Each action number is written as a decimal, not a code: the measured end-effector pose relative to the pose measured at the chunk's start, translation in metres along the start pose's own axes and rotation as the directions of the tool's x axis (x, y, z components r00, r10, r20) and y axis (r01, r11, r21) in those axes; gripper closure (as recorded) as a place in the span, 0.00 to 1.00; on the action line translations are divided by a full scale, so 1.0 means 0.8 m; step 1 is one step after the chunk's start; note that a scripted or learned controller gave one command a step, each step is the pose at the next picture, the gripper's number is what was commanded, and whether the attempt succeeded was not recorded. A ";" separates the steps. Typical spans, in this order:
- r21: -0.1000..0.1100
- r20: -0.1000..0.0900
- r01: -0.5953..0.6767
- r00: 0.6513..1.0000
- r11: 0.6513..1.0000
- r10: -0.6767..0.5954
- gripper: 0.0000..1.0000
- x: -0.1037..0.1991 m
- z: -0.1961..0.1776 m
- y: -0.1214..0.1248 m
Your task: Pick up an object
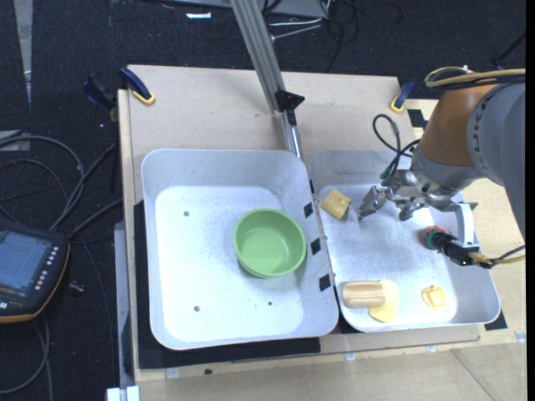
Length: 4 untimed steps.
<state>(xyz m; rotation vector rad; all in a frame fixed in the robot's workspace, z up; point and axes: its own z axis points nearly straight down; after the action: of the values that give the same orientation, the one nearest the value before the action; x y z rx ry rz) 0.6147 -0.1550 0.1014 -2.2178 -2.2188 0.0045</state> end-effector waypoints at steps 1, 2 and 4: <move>-0.006 0.001 0.000 1.000 1.000 0.000 1.00 -0.001 -0.017 0.002; -0.008 0.002 0.000 1.000 1.000 0.000 1.00 0.000 -0.069 0.003; -0.008 0.002 0.000 1.000 1.000 0.000 1.00 0.002 -0.170 0.002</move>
<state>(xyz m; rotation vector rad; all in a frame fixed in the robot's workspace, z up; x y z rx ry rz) 0.6171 -0.1534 0.2377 -2.2227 -2.2238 -0.0028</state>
